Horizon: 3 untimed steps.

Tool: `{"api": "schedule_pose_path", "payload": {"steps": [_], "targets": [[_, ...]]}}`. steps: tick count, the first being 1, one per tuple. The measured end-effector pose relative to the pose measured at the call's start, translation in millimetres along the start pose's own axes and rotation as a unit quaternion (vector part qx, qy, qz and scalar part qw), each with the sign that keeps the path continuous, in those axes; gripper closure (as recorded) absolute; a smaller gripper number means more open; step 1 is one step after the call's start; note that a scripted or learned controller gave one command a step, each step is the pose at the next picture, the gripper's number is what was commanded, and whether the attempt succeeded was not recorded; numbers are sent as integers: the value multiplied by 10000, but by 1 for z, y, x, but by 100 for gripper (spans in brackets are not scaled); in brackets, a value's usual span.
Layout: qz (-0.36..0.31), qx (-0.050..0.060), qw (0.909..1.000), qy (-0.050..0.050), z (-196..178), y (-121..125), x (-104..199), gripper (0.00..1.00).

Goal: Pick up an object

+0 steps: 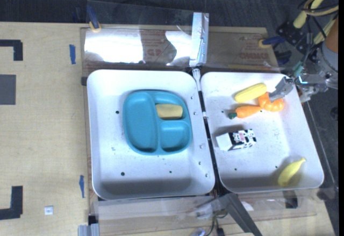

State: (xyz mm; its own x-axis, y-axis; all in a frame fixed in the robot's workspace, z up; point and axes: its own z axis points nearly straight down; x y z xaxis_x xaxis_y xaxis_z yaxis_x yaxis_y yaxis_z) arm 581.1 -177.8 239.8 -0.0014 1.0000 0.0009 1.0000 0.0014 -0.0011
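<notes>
While the tool [284, 87] hangs at the right bin's [263, 176] far right edge (grip state cannot be told), the carrot [248, 112] is seen just left, lying lengthwise toward it.

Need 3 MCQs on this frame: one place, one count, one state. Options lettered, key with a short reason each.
1. Where does the blue divided plate lie?
A. left bin
B. right bin
C. on the bench outside the bins

2. How many things lie in the right bin?
A. two
B. four
C. seven

3. How does the yellow piece stand to the plate?
A. it lies in one of its compartments
B. it lies beside it on the bin floor
C. it leans upright against its rim

Key:
1 A, the plate sits on the left bin floor.
2 B: corn cob, carrot, black-and-white item, banana.
3 A, it rests inside the upper right compartment.
</notes>
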Motion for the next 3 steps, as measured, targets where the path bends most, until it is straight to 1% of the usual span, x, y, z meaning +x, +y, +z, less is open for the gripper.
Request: {"api": "schedule_pose_path", "payload": {"steps": [1, 2, 3], "targets": [[-1048, -65, 9945, -7, 122, 55, 16, 0], [-1736, -12, 9848, -3, 154, 59, 68, 0], [-377, 134, 9992, 19, 155, 81, 65, 0]]}}
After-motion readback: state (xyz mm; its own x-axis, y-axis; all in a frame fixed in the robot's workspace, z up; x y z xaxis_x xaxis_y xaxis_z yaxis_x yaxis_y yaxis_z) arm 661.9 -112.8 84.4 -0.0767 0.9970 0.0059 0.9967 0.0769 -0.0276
